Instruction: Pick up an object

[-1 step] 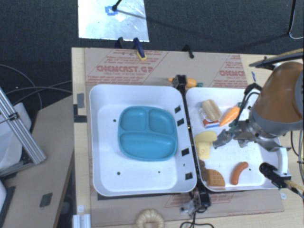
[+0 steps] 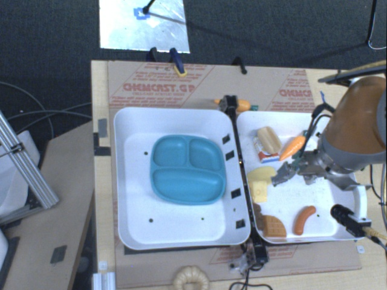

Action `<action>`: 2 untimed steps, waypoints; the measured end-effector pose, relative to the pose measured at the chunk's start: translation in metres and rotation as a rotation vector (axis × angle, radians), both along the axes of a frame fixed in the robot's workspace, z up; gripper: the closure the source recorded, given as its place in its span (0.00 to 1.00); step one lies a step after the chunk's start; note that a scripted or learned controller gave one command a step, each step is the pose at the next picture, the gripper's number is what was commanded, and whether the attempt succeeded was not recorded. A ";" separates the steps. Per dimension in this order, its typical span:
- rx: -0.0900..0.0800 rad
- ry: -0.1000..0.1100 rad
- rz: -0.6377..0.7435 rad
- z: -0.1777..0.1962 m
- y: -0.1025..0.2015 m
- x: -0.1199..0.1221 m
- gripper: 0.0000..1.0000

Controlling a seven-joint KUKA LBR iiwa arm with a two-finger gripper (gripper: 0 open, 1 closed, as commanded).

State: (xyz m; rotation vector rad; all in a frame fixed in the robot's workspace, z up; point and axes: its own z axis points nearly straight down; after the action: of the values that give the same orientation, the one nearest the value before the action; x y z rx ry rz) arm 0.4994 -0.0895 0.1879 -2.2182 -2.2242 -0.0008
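A: Arm pose?
B: Grey arm (image 2: 357,132) reaches in from right, wrist low over the right white bin (image 2: 314,237), pincer (image 2: 283,175) pointing left.
A: Pincer?
B: Can't tell how open; nothing visibly held. Orange carrot-shaped toy (image 2: 292,147) just above it, pale yellow slice (image 2: 261,175) beside its tip.

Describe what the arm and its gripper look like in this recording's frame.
The arm has a rounded grey body with a wide orange band above the wrist. The gripper is a dark grey metal assembly, narrower than the wrist, ending in slim fingers. Thin black cables loop along the wrist beside the orange band. No lettering or markings can be made out on it.
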 end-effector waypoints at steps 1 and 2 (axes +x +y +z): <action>0.001 0.004 -0.002 -0.043 -0.002 -0.004 0.00; 0.001 0.004 -0.002 -0.090 -0.008 0.002 0.00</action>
State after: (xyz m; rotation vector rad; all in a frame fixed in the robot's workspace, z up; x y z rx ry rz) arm 0.5011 -0.0976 0.0979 -2.2180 -2.2197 0.0030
